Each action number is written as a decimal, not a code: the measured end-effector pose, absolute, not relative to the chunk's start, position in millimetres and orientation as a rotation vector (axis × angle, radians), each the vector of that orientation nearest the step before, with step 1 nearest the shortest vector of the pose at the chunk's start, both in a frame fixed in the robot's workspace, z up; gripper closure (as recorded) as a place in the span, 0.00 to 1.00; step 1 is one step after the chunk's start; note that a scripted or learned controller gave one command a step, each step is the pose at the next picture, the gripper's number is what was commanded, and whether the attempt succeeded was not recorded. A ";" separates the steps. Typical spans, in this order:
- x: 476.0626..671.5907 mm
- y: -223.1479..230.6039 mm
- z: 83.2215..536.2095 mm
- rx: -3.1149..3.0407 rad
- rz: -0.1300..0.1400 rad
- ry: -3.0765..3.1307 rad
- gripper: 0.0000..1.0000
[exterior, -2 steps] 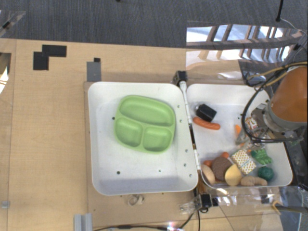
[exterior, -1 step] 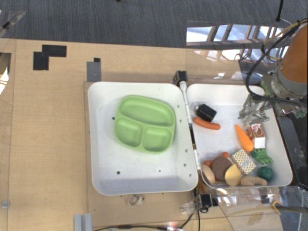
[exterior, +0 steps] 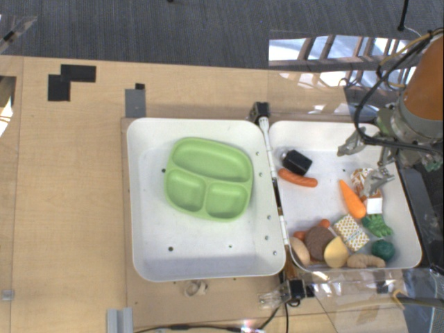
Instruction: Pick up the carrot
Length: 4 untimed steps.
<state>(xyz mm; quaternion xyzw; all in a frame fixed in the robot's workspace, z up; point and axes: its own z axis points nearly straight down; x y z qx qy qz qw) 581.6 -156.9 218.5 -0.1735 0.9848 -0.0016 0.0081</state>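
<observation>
While the arm (exterior: 416,109) hangs over the right bin (exterior: 319,144), its gripper (exterior: 371,186), fingers spread, hovers beside the carrot (exterior: 352,199).

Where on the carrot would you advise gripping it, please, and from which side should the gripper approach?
Grip the carrot across its thick middle, coming straight down from above. It lies flat and slanted in the right bin, tip toward the upper left, so the fingers should close across its width. Its lower end sits near the broccoli, so probably stay nearer the freer upper half.

Bins (exterior: 149,255): smooth white plastic, slight sheen. Green tray (exterior: 208,177): matt plastic. Bench (exterior: 62,207): pale wood grain. Carrot (exterior: 352,199): smooth, plastic-looking. Gripper (exterior: 378,175): bare metal.
</observation>
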 end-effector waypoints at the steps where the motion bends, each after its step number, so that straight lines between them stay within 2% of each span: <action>1: 571.2 -166.6 104.0 -0.810 -0.016 3.010 0.00; 2: 575.3 -165.4 117.0 -0.810 -0.022 2.998 1.00; 3: 574.9 -165.4 116.4 -0.810 -0.021 2.999 0.00; 4: 586.3 -199.9 88.4 -0.425 -0.002 3.099 0.00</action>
